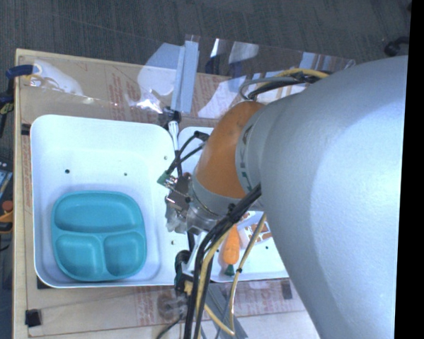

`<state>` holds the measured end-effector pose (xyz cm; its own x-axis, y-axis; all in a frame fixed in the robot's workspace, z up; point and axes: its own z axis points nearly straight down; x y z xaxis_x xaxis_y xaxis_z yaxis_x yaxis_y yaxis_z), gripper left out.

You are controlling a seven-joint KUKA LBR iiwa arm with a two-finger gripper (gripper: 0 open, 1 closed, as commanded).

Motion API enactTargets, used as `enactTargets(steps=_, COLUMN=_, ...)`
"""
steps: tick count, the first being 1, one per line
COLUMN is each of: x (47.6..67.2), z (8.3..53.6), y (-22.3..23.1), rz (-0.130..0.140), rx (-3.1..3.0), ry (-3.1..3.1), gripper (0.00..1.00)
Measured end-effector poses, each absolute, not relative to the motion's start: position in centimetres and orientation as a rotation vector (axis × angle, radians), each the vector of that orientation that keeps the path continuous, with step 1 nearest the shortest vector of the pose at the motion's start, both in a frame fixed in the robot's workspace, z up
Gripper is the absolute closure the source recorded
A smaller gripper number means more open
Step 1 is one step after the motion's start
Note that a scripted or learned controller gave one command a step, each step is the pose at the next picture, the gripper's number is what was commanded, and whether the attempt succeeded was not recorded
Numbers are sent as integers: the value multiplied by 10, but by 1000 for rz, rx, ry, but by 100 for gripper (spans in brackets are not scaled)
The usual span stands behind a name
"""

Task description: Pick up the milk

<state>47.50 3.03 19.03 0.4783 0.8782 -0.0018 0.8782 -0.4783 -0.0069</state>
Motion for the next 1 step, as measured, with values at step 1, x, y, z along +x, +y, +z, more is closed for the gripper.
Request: enactTargets(steps=1, x=490, z=257, y=-54, rz=4, rx=-2348, ry=-2083, gripper=100)
